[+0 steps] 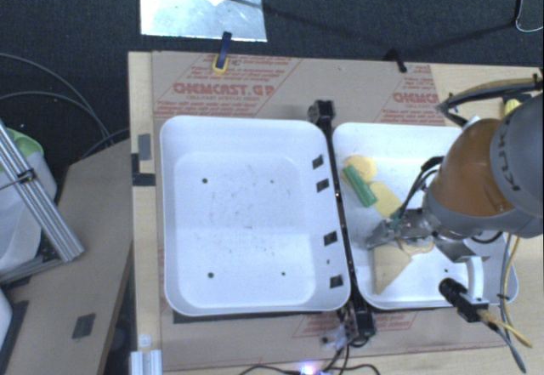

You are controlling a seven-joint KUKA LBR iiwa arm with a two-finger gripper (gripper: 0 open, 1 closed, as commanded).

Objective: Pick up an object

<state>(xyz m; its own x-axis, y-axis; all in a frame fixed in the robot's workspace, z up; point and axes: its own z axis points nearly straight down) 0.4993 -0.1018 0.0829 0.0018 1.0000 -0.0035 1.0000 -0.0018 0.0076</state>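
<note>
Yellow and green pieces (367,182) lie in the right bin (399,139), and the gripper (393,233) sits low beside them, nothing visibly lifted, its grip too hidden to tell.

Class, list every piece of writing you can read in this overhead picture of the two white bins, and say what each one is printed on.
"CHEMCAST GP": red print, left on the brown cardboard sheet under the bins.
"CHEMCAST": red print, slanted, right on that cardboard; the rest is hidden.
Further red print at the cardboard's front edge: too blurred to read.
</note>
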